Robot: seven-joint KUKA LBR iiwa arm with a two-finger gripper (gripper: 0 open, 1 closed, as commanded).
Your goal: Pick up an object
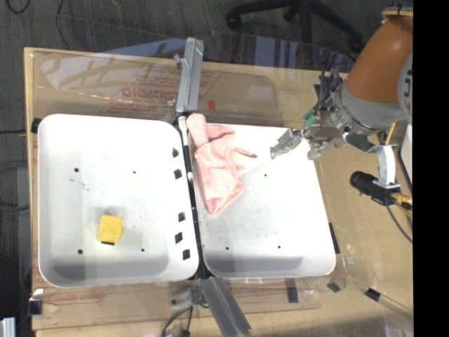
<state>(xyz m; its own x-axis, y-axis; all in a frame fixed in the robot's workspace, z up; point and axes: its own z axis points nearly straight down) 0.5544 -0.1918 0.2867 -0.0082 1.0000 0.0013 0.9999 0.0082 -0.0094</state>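
From where I stand, the table carries two shallow white bins side by side. In the right bin a pink cloth lies crumpled against the left wall, its upper end resting on the rim near the divider. In the left bin a small yellow block sits near the front, well apart from the cloth. The arm comes in from the right. Its tool hangs over the upper right part of the right bin, near the cloth but not touching it. The fingers look slightly parted and nothing is between them.
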